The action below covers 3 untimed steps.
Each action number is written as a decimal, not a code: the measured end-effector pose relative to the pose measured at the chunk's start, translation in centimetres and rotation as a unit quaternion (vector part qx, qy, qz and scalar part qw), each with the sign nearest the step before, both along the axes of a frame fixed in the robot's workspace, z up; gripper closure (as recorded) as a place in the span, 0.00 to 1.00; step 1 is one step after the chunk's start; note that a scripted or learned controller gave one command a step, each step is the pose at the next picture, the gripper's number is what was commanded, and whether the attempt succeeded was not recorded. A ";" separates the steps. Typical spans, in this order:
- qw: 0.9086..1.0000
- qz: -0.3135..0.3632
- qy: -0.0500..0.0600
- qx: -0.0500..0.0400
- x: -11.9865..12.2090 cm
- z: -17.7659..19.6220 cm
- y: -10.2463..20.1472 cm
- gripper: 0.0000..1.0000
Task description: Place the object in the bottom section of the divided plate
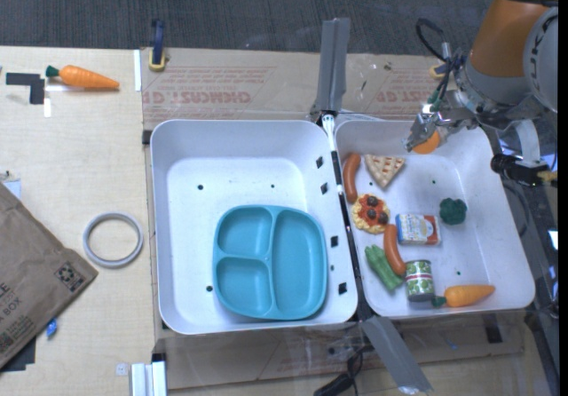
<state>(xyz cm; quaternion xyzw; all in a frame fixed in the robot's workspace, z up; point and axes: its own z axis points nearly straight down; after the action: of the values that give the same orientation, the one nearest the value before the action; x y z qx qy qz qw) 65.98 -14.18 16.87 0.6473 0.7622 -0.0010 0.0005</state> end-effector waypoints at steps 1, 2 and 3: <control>1.000 0.013 0.001 0.001 -6.3 -1.6 3.8 1.00; 0.994 0.113 0.000 0.001 -6.9 2.2 10.2 1.00; 0.988 0.154 0.001 0.001 -16.1 2.1 14.1 1.00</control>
<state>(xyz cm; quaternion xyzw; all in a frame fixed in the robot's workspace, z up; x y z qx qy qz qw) 49.85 -0.10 19.01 0.5223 0.8528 -0.0007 -0.0010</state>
